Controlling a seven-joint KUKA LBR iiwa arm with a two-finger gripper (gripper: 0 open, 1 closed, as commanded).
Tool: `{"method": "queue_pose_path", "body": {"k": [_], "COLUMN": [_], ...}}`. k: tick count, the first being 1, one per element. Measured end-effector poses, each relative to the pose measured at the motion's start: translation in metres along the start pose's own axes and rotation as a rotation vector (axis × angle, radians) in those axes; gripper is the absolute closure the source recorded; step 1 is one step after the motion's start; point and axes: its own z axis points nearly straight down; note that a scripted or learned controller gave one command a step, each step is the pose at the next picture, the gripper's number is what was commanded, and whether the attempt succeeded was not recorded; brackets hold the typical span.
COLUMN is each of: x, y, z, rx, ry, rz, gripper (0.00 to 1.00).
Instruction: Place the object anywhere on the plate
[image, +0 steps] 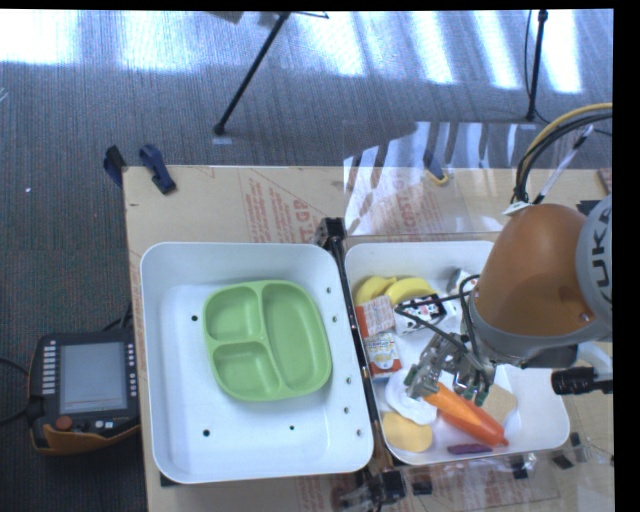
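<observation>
A green plate (268, 340) with three compartments lies in the left bin (175, 300). The right bin (540, 425) holds toy food: an orange carrot (465, 414), yellow bananas (392, 291), a red-and-white packet (380, 340), a yellow round piece (409, 433) and a white piece (405, 405). My gripper (447, 372) hangs low over the right bin, just above the carrot's green end. The orange band and wrist hide much of the bin's middle.
The dividing wall between the two bins (348, 330) runs down the middle. A tan flat piece (498, 403) and a small purple item (462, 450) lie near the bin's front. A teach pendant (88, 385) sits left of the bench.
</observation>
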Motion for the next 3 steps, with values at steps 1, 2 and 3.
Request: {"method": "queue_pose_path", "body": {"k": [1,2,3], "x": [0.044,0.054,0.047], "y": [0.078,0.148,0.217], "z": [-0.006,-0.084,-0.088], "rx": [0.000,-0.006,0.003], "ry": [0.000,-0.005,-0.002], "rz": [0.234,0.248,0.653], "gripper": [1.00,1.00,1.00]}}
